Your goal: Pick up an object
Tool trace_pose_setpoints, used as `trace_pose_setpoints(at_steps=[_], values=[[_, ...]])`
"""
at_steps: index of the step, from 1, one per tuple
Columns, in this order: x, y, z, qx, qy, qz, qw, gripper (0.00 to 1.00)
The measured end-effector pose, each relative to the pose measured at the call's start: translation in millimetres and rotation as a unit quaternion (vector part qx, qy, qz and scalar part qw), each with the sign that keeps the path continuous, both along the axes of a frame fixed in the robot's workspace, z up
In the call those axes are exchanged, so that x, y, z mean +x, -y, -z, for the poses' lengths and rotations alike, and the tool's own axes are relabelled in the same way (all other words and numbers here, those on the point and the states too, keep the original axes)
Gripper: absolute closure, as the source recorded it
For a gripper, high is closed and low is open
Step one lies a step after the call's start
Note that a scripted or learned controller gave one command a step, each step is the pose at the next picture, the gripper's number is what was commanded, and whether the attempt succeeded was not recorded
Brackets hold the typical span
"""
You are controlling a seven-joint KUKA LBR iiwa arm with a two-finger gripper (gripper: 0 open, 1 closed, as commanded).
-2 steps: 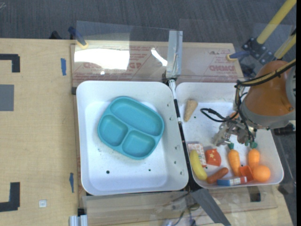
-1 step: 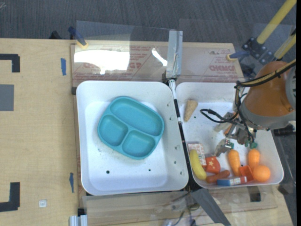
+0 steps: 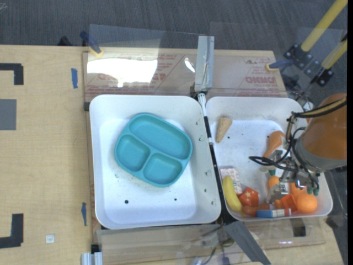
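Note:
The right bin (image 3: 248,127) holds several small objects. A tan wedge of bread (image 3: 223,128) lies near its back left. An orange carrot (image 3: 274,142) is toward the right side. Along the front sit a yellow banana (image 3: 231,194), a red piece of toy food (image 3: 249,196), an orange ball-like fruit (image 3: 307,203) and a blue and red marker (image 3: 272,213). My gripper (image 3: 281,184) reaches down into this front right cluster, just left of the orange fruit and below the carrot. Cables and the wrist hide what lies under it.
The left bin (image 3: 105,148) carries a teal divided plate (image 3: 153,149). A small printed packet (image 3: 230,174) lies above the banana. The arm's orange band (image 3: 329,134) hangs over the right bin's right wall. A metal post (image 3: 204,65) stands behind the divider between the bins.

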State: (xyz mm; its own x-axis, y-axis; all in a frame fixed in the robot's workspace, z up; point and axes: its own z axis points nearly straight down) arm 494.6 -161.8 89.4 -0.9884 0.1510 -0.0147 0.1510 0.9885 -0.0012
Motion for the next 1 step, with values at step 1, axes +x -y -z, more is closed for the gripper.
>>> trace_pose_setpoints(at_steps=[1], values=[[4.2,0.2,-13.1,-0.0019,0.007,-0.001,1.0,1.0]])
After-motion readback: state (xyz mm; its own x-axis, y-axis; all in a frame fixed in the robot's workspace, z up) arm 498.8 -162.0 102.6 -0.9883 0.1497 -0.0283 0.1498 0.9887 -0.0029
